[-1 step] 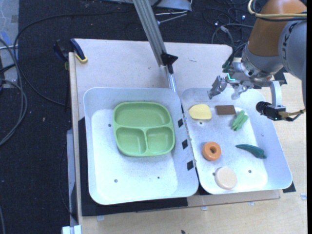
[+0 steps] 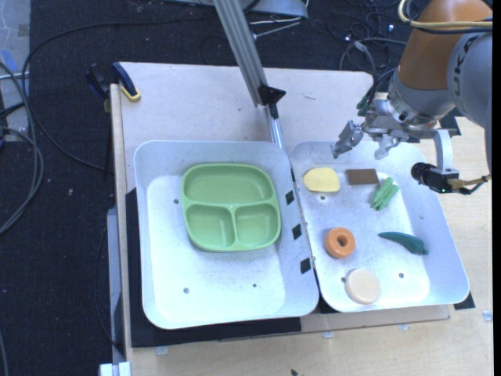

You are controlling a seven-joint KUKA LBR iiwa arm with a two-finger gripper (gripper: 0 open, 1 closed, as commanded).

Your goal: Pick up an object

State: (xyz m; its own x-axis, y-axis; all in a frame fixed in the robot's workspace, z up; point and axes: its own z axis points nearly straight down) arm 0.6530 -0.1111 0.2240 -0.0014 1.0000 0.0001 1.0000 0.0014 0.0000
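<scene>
A robotics lab is indicated: a bench (image 2: 196, 92) is set on dark carpet (image 2: 55, 210), loose cables (image 2: 47, 131) are strewn about, and an aluminium strut (image 2: 239, 37) is mounted.

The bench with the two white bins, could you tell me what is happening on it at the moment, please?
The grey KUKA arm with the orange band reaches in from the right, and its end effector hovers over the far edge of the right-hand shallow white bin, holding nothing. Below it lie a yellow rounded piece, a brown rectangular block, a light green leafy piece, an orange ring, a dark green pod and a cream disc. The left-hand white bin holds a pale green divided plate.
</scene>
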